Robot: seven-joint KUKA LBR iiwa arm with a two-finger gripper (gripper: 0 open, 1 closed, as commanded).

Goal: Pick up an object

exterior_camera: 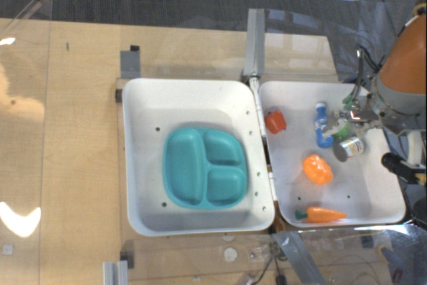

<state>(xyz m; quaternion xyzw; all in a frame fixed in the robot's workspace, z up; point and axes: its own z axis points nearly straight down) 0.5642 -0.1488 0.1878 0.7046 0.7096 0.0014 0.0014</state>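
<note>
The right bin (pixel 373 210) holds several small objects. A red block (pixel 275 121) lies near its left wall. A blue bottle-shaped toy (pixel 322 125) stands in the middle, with a grey metal cylinder (pixel 349 147) just to its right. An orange pepper-like toy (pixel 317 169) sits below them, and an orange carrot (pixel 323 214) lies by the front wall. My gripper (pixel 352 115) hangs over the right half of this bin, close above the blue toy and the grey cylinder. The arm's orange band (pixel 403 63) is behind it.
The left bin (pixel 143 143) holds a teal divided plate (pixel 205 167). A grey post (pixel 255 43) stands at the back between the two bins. A black part (pixel 402 168) juts over the right bin's right wall. Wooden bench lies to the left.
</note>
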